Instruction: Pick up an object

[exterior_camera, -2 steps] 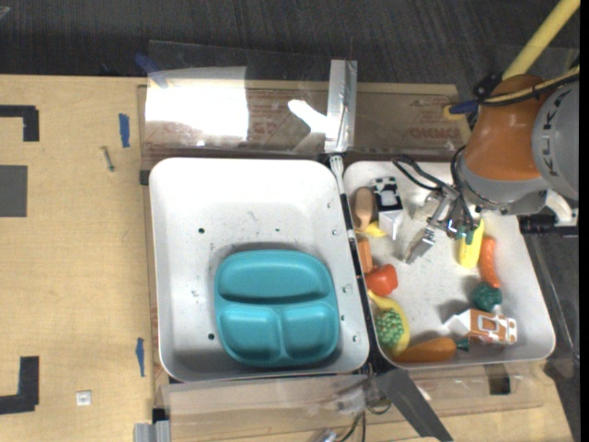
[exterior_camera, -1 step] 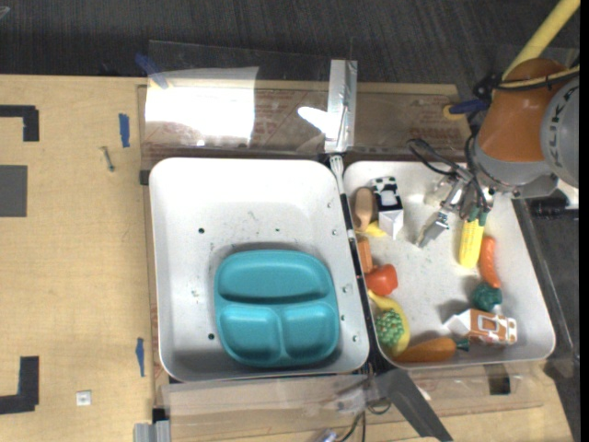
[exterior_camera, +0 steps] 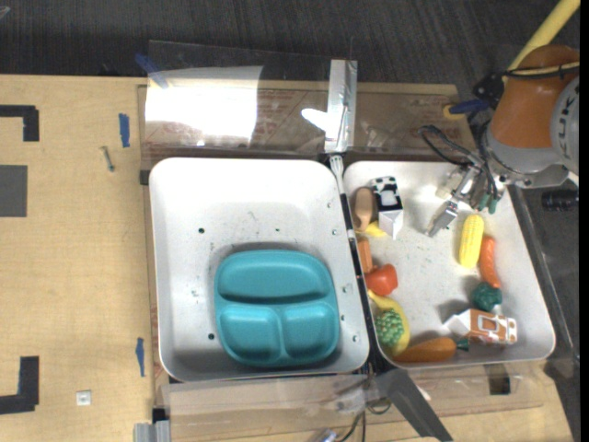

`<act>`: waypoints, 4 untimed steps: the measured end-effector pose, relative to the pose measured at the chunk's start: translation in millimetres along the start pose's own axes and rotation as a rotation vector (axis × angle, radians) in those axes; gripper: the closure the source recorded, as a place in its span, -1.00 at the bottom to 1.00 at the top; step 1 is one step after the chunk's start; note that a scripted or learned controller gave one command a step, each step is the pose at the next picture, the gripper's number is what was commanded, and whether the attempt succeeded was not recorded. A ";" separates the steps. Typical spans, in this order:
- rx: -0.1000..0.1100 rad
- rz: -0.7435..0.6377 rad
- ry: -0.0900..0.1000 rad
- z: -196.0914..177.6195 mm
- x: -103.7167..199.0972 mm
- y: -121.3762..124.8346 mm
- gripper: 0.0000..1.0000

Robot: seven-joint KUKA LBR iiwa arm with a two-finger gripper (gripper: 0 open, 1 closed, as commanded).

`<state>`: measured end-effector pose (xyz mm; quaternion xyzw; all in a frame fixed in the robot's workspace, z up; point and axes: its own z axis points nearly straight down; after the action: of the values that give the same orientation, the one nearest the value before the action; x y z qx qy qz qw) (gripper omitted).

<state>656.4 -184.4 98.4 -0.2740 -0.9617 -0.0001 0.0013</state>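
End effector — grip state unclear — above right bin, just beside corn cob.

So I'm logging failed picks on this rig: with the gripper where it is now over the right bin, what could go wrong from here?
Two risks, both judgements:
1. The gripper hangs beside the corn cob, which touches a carrot; closing could nudge both instead of gripping one.
2. The other toys crowd the right bin along its left wall and front edge, such as the tomato and grapes; its fingers may hit the wall there.
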 end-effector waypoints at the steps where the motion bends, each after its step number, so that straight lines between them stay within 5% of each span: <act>1: -0.003 0.057 -0.009 11.0 51.6 -16.5 -1.00; 2: -0.003 0.127 -0.008 10.8 104.5 -42.6 -1.00; 3: -0.004 0.159 -0.011 11.4 18.7 -26.3 -1.00; 4: -0.003 0.237 -0.006 11.3 62.4 -59.2 -1.00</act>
<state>572.1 -201.8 87.3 -0.3857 -0.9226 -0.0006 -0.0021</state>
